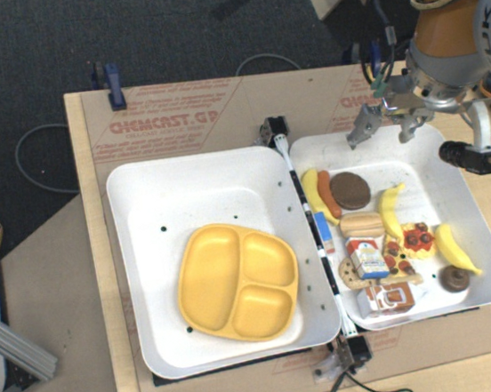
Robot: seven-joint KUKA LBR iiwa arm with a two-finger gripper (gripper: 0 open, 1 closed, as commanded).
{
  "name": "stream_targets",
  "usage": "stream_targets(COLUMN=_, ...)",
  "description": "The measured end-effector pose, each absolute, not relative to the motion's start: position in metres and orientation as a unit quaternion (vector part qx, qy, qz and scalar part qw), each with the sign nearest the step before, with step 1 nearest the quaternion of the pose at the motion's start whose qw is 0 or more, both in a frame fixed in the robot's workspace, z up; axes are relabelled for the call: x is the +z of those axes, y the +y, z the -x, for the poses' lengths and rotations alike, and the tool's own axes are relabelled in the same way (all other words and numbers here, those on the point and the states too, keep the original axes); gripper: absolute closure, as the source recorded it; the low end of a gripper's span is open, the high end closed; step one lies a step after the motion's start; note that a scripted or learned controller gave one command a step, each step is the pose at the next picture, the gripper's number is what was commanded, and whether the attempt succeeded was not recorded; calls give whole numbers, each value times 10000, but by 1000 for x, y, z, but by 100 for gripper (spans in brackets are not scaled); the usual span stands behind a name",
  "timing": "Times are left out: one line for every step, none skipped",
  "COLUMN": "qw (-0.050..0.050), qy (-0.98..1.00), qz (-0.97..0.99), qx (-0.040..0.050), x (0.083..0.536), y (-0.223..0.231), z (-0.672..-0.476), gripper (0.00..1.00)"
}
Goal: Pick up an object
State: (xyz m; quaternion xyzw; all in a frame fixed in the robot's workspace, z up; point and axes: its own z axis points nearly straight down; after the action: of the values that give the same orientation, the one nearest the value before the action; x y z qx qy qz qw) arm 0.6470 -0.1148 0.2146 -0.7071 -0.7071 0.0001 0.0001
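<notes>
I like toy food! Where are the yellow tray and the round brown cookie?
yellow tray (239, 281), camera view, on its middle ridge.
round brown cookie (350, 190), camera view, on its flat top.

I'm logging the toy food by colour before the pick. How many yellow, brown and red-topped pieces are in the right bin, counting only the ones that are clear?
Yellow bananas: 3
Brown round pieces: 2
Pizza slice with red dots: 1
Total: 6
The cluttered packets in the middle are too small to sort.

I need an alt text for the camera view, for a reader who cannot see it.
The open gripper hovers over the far edge of the right bin, which holds toy food, including bananas and a brown cookie. The left bin holds a yellow divided tray.
</notes>
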Motion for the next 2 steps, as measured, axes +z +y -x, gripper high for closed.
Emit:
stream_targets(qw=22, qy=-7062, qz=7080, qx=21, x=81, y=-112, z=-622, gripper=0)
stream_targets(qw=-42, qy=-7069, qz=7073, qx=-32, x=102, y=-111, z=-627, gripper=100)
